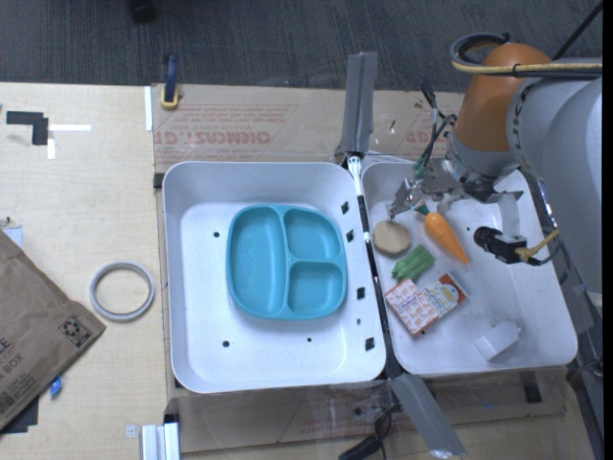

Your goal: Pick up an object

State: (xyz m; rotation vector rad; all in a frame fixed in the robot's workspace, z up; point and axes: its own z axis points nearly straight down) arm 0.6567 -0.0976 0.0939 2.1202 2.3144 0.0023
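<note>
My gripper hangs over the far left part of the right bin, open, with nothing between its fingers. Just right of and below it lies an orange carrot. A tan round piece rests below the gripper near the bin's left wall. Beneath that are a green vegetable and a colourful snack packet. A small white block sits at the near right of this bin.
The left bin holds a blue divided plate. A tape ring and a cardboard box lie on the bench to the left. A black cable end hangs beside the carrot.
</note>
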